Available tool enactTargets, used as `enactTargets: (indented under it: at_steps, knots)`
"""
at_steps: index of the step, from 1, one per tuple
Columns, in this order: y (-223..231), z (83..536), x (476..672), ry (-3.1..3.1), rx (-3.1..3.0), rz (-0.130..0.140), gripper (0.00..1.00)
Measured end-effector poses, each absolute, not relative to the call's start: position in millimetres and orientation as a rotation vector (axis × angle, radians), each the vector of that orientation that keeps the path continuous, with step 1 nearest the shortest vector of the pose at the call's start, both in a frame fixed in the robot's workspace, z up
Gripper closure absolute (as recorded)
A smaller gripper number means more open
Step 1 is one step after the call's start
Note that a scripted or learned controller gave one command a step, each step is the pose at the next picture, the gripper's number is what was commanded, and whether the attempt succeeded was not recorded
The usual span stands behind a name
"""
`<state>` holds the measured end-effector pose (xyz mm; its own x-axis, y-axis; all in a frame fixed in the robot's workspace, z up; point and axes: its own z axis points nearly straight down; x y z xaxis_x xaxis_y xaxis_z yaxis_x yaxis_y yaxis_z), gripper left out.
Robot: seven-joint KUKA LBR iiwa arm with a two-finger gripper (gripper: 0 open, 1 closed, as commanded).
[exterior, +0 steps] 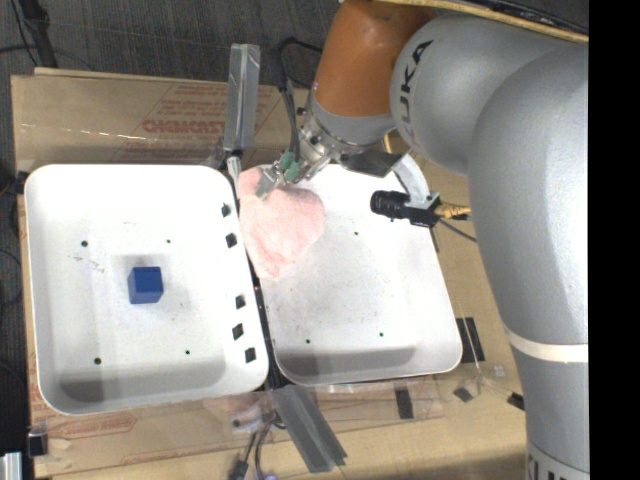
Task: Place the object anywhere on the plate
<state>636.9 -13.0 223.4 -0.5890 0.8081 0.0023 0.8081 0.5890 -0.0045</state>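
The blue cube (146,284) sits alone in the left bin (60,198), well apart from the arm, while the pink plate (283,228) lies in the right bin (400,298) against its left wall. The cube has not been picked up, so the main risk, as I judge it, is a try made in the wrong bin. The claw (282,171) hangs over the plate's far edge, seemingly touching it; whether it is apart or together I cannot tell. It could nudge or drag the plate. Between cube and plate stand the two bin walls with black clips (238,303), which a low carry might strike. The arm's bulk hides the desk (110,103) on the right.
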Motion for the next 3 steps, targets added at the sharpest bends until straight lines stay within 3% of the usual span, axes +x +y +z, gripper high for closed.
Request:
enactTargets:
  at_steps: [2, 3]
  knots:
    - [72, 241, 593.7, -3.132, -0.206, 0.002, 1.00]
    - [107, 235, 575.0, -3.138, -0.001, 0.002, 1.00]
